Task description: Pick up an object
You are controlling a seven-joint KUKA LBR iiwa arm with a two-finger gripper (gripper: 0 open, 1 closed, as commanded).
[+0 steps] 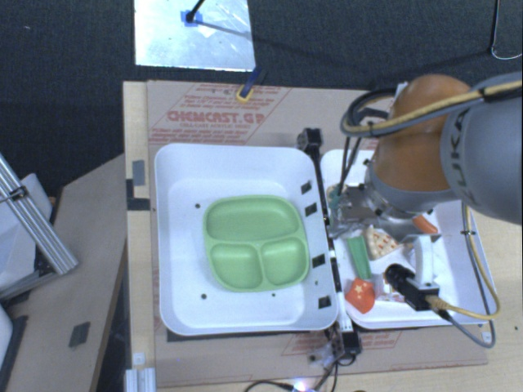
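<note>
Here we are looking down on the right bin (458,313), where the arm is reaching in from the right and its wrist is hanging low over the clutter. The gripper (353,211) is sitting at the bin's left side, close against the divider between the two bins, but the wrist's bulk is covering it, so we cannot tell how it is set or whether anything is in it. The nearest candidates are lying just toward the near edge from it: a green stick-like piece (358,253) is stretching its long axis roughly from the gripper toward the bin's near rim, slightly tilted, and a pizza-slice toy (380,242) is lying just to its right, touching or nearly so. Farther along the same line a red piece (360,295) is resting near the bin's near-left corner. We are judging that the coming move turns on this: the green piece is lying almost directly beneath and just nearward of the gripper, so a closing direction across its narrow width would suit. The green divided plate (253,242) is sitting alone in the left bin (176,300), well apart.
</note>
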